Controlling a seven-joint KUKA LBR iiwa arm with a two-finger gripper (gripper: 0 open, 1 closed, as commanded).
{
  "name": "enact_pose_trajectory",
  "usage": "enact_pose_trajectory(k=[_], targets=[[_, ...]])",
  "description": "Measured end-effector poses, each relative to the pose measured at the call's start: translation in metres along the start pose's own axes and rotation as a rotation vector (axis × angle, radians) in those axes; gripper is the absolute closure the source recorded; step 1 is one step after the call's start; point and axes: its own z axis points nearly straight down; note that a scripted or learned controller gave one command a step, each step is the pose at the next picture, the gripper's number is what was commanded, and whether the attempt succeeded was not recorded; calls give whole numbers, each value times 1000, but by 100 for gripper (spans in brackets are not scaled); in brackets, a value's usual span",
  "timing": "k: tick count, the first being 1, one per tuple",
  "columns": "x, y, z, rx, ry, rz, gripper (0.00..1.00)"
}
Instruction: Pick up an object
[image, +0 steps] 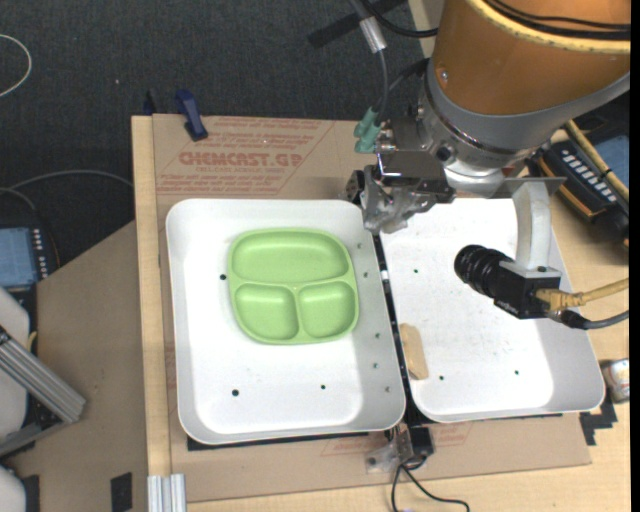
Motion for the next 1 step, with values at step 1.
enact_pose_trajectory(k=[1], targets=[[-111, -1, 29, 8, -5, 22, 100]])
